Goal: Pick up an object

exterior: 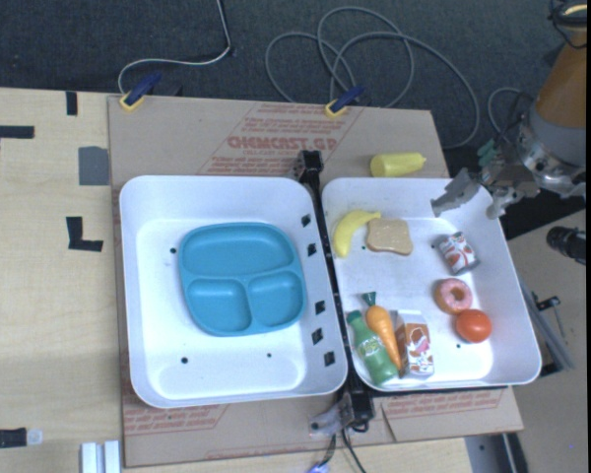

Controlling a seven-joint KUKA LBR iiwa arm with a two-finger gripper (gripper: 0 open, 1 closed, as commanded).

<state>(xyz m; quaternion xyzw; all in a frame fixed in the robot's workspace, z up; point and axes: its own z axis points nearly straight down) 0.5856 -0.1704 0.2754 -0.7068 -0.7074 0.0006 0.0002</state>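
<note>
1. Wooden counter (pixel 39 294) carries a sheet of brown cardboard (pixel 266 136), and two shallow white bins sit on that sheet side by side.
2. Left bin (pixel 148 264) holds a blue divided plate (pixel 241 276), lying flat near its middle.
3. Right bin (pixel 507 294) holds all the small food items, none of them gripped.
4. Grey arm with the orange band (pixel 561 92) reaches in from the right, its hand (pixel 473 193) hanging over the far right corner of the right bin; the two grey fingers look spread apart with nothing between them.
5. Banana (pixel 353 229) lies at the far left of the right bin, touching a slice of bread (pixel 389 236).
6. Green bottle (pixel 372 349) and a carrot (pixel 381 326) lie together at the near left, just beside a small printed packet (pixel 416 348).
7. Red-and-white can (pixel 457 252) lies on its side, closest of all to the hand.
8. Pink doughnut (pixel 453 295) sits just above a red tomato (pixel 474 326).
9. Yellow block (pixel 397 165) rests on the cardboard beyond the right bin.
</note>
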